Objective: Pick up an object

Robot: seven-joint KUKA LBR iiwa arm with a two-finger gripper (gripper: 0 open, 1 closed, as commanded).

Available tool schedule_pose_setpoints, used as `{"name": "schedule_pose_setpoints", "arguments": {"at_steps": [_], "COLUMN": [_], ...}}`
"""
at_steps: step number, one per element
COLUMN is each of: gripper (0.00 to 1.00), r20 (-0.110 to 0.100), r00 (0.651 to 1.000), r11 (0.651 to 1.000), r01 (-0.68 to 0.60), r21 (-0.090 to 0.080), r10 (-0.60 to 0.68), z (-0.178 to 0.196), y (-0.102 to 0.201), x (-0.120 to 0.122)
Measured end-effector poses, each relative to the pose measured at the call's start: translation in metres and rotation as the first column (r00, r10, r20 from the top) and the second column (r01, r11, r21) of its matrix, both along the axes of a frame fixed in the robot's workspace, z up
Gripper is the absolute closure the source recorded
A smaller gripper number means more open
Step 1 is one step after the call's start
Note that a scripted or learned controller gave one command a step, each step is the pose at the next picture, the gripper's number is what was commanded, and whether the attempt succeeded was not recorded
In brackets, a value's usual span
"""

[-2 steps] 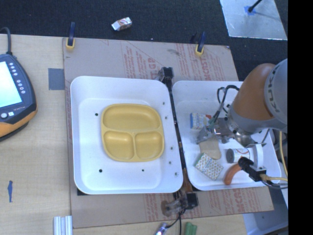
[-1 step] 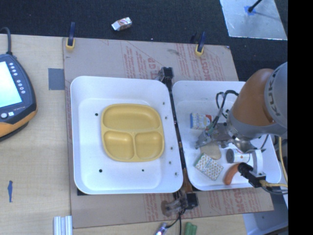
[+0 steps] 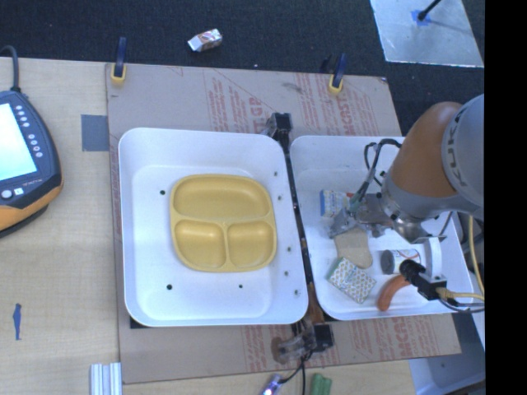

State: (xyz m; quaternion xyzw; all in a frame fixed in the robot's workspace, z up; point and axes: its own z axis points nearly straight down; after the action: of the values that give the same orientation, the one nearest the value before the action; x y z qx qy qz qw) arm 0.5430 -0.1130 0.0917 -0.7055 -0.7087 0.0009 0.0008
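While hand point(image 3: 344, 220) hovers low in right bin point(image 3: 329, 151), tan block point(image 3: 354, 248) lies just below; finger state unclear.

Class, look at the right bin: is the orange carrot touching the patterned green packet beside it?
Apart. The camera view shows a strip of white bin floor between the carrot and the packet.

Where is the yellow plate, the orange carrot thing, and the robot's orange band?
yellow plate point(image 3: 222, 220), camera view, its middle, where the dividers meet
orange carrot thing point(image 3: 390, 292), camera view, middle of its body
orange band point(image 3: 424, 161), camera view, its rounded top side
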Motion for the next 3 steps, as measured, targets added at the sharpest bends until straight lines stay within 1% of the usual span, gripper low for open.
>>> {"name": "schedule_pose_setpoints", "arguments": {"at_steps": [1,2,3], "gripper": [0.0,0.0,0.0], "r20": [-0.004,-0.005,-0.006], "r00": [1.0,1.0,1.0], "r11": [1.0,1.0,1.0], "r01": [-0.002,-0.003,-0.004], "r21": [0.0,0.0,0.001], "r10": [0.002,0.003,0.004], "z": [-0.0004,-0.0004,-0.0005], "y": [0.0048,-0.0007,0.0063], "x": [-0.0091,-0.0121,-0.0127]}}
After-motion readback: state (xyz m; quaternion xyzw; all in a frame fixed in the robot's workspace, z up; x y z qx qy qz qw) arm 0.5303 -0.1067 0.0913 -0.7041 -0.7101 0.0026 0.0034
